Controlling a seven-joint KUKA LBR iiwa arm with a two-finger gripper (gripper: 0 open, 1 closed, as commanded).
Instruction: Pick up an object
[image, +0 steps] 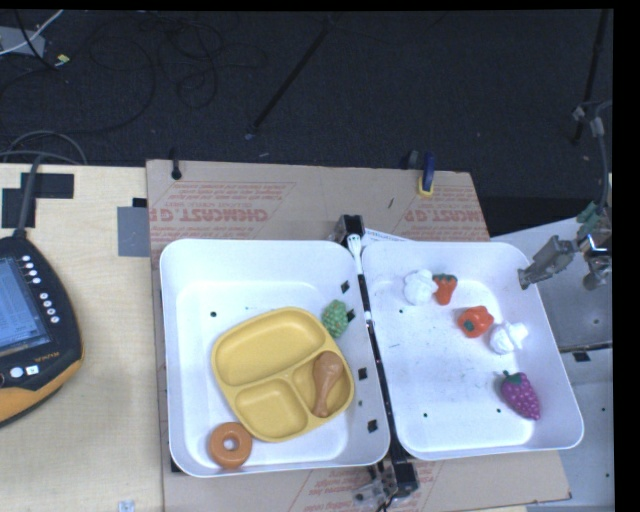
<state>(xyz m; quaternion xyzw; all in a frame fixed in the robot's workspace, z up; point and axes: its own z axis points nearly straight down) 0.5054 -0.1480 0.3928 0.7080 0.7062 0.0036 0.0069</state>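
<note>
You had before you a pale wooden bench (90, 440) under a dark floor strewn with cables, with a sheet of printed cardboard (300, 205) laid on it and the two white bins side by side on the cardboard. At the far left edge a teach pendant (25, 315) with a lit screen rested on the wood, and a small blue clamp (427, 175) sat at the cardboard's far edge. In the left bin (190, 300) lay a yellow divided plate (260, 350), with a toy chicken drumstick (326, 381) resting in its smaller compartment nearest the right bin. A green toy broccoli (336, 318) touched the plate's upper right rim, and a toy doughnut (230, 445) sat just off its lower left corner. In the right bin (440, 420) the objects you could pick were scattered: a white toy vegetable (418, 287) touching a small red-and-green one (445, 288), an orange-red toy pepper (476, 321), another white piece (507, 338) just beside it, and a bunch of purple toy grapes (520, 395) near the lower right corner. The gripper (540, 265) hung over the right bin's upper right rim, apart from every toy. You could not tell whether the claw was released or clenched, and nothing showed in its grasp.
</note>
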